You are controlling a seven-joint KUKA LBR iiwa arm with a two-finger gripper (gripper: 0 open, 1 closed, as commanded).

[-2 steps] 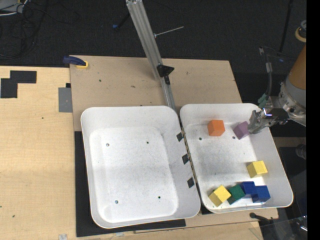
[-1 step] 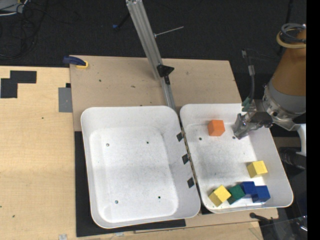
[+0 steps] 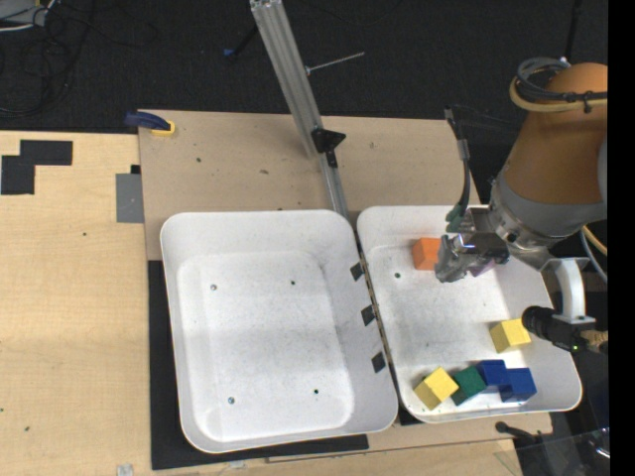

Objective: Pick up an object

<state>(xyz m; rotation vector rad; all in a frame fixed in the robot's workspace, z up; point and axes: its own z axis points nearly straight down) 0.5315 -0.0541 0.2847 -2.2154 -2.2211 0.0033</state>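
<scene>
No readable writing anywhere. Wooden desk [image 3: 79, 296] carries two shallow white plastic bins. Left bin [image 3: 263, 231] smooth, rounded corners. Right bin [image 3: 397, 310] holds small blocks: orange cube [image 3: 426, 254] just beside pincer [image 3: 456, 262], yellow cube [image 3: 510, 335], blue block [image 3: 507, 379], green block [image 3: 469, 384], yellow block [image 3: 435, 388]. Pincer state: cannot tell.

End effector [image 3: 458, 264] fingertips blurred, state unreadable; orange block [image 3: 426, 254] right side hidden behind it; arm [image 3: 556, 157] cut off at right edge.
</scene>
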